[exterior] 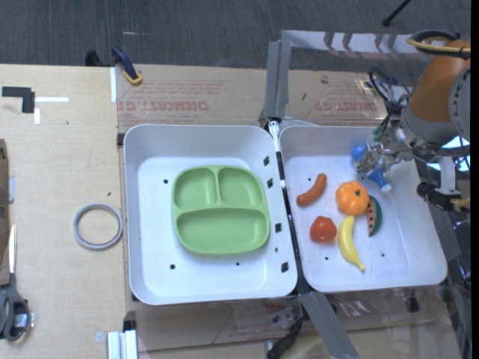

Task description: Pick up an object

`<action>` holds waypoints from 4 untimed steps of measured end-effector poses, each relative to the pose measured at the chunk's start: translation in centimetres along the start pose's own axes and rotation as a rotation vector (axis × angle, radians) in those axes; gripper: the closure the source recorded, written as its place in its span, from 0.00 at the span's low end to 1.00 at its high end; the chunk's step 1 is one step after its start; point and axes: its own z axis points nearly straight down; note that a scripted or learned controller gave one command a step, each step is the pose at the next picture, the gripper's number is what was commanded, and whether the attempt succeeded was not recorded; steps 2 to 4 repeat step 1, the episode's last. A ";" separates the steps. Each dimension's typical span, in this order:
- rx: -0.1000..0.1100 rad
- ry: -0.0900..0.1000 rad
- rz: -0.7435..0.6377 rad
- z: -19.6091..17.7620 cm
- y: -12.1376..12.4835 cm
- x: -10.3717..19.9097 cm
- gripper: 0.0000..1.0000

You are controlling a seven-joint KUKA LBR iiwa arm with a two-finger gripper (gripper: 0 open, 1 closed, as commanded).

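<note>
The gripper (374, 161) hangs over the upper right part of the right bin (419, 271), close to its back rim, with a small blue object (376, 178) right at its fingertips — whether the fingers are closed on it or merely beside it cannot be told from this slant. Just below and left of the hand sits an orange pumpkin (352, 197), touching a watermelon slice (373, 217) on its right. Further down lie a yellow banana (349, 241) and a red pepper (322, 229), nearly touching. A sausage (312, 189) lies apart to the left, with bare white floor around it. Well left, across the shared bin wall, a green divided plate (221, 209) fills the middle of the left bin (146, 275).
</note>
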 end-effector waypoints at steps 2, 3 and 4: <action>0.002 0.001 -0.004 -13.1 1.9 4.8 1.00; 0.002 0.001 -0.004 -13.1 1.9 4.8 1.00; 0.002 0.001 -0.004 -13.1 1.9 4.8 1.00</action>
